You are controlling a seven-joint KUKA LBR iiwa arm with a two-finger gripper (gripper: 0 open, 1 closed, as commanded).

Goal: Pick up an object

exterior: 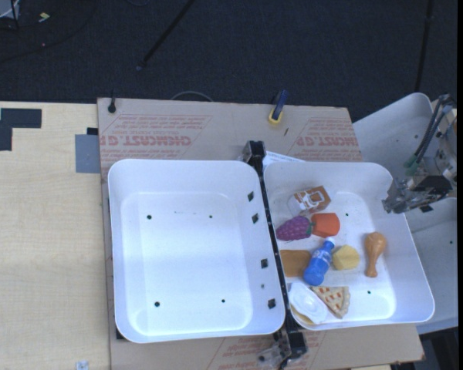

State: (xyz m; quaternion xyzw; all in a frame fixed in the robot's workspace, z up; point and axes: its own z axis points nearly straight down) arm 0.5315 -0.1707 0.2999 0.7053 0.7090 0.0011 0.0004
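The gripper (405,199), its state unclear, hovers at the right bin's (405,303) right edge, near the toy drumstick (375,251).

Even overhead light, faint shadows, slightly soft focus, perhaps mild glare.

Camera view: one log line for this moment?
gripper: over right bin rim | grasp: none seen | chicken leg, blue bottle: in right bin

Small toy foods (324,253) clustered in right white bin (405,299), blue bottle (319,263) lying tilted among them
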